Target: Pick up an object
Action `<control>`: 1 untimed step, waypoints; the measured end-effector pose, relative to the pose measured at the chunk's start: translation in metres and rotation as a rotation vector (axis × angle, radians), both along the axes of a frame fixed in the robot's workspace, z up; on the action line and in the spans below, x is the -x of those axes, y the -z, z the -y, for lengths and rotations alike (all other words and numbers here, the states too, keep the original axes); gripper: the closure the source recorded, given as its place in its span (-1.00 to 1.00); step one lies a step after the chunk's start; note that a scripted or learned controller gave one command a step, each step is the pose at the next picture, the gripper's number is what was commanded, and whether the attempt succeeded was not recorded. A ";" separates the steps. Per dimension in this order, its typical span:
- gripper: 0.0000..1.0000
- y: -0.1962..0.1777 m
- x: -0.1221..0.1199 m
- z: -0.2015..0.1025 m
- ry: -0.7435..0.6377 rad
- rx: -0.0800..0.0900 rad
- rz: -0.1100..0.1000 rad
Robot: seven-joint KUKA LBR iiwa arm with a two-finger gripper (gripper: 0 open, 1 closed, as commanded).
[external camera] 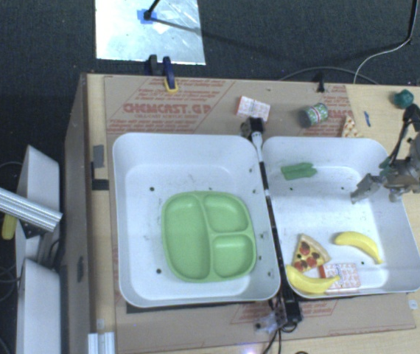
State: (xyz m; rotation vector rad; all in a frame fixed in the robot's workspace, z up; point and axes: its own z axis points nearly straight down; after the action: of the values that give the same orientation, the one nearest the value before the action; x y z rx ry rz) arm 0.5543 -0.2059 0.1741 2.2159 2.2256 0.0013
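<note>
My claw (367, 189), jaws apparently apart and empty over the right bin (398, 220), could graze that wall before reaching the banana (359, 244).

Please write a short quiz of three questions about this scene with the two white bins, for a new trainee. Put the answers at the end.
1. True or false: the green divided plate lies in the left bin.
2. How many bananas are in the right bin?
A. one
B. two
C. three
3. Fill in: the pizza slice toy lies between the larger banana at the front rim and the ______ block near the back wall.

Key
1. True.
2. B: the larger banana and a smaller banana.
3. Green. The hand is above the right bin's far side, touching none of these.
</note>
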 end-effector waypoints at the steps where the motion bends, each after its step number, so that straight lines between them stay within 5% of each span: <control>1: -1.00 0.013 0.049 0.001 0.003 0.000 -0.001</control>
State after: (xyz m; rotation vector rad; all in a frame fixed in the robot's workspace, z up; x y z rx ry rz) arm 0.5058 -0.2067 0.1614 2.2192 2.2227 -0.0001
